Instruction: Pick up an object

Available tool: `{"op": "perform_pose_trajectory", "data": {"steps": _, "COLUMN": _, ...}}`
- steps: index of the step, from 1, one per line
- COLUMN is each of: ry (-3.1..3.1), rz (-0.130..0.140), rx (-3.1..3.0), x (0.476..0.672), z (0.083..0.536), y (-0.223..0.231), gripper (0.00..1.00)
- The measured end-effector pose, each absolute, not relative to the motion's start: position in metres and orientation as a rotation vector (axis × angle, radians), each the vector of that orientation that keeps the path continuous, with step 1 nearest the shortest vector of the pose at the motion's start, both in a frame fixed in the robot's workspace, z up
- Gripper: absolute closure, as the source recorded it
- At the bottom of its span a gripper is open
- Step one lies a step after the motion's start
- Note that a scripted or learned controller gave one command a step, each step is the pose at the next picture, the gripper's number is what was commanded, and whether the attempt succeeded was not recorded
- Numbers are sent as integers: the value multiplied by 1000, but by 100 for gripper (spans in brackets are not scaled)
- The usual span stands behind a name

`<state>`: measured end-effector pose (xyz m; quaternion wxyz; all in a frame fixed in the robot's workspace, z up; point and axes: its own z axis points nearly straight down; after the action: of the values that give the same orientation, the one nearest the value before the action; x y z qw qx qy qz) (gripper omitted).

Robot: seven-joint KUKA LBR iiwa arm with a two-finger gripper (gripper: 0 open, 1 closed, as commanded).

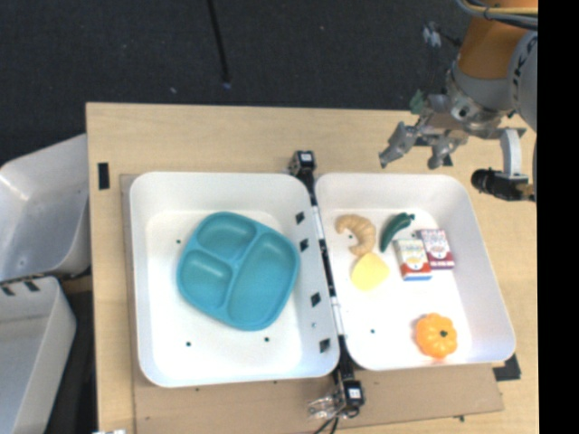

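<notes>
**Around my bench**

My pale wooden bench (208, 120) sits on dark carpet-like floor (136, 34) (a thin dark line crosses it at the far side). At my left stand white plastic tubs (41, 215), evenly lit.

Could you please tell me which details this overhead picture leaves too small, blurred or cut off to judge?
- Gripper, camera view: small and blurred above the right bin's far rim; finger spacing unreadable.
- Arm: cut off by the top edge.
- Small carton: print too tiny to read.
- Green vegetable: too small to identify.
- Blue plate: hides the left bin's floor beneath it.
</notes>
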<state>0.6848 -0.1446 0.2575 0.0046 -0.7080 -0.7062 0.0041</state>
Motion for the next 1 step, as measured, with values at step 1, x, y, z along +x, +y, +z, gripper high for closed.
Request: {"op": "perform_pose_trajectory", "data": {"steps": 1, "ry": -2224, "rz": 0, "rx": -2221, "x": 687, "z": 267, "y": -144, "gripper": 0}}
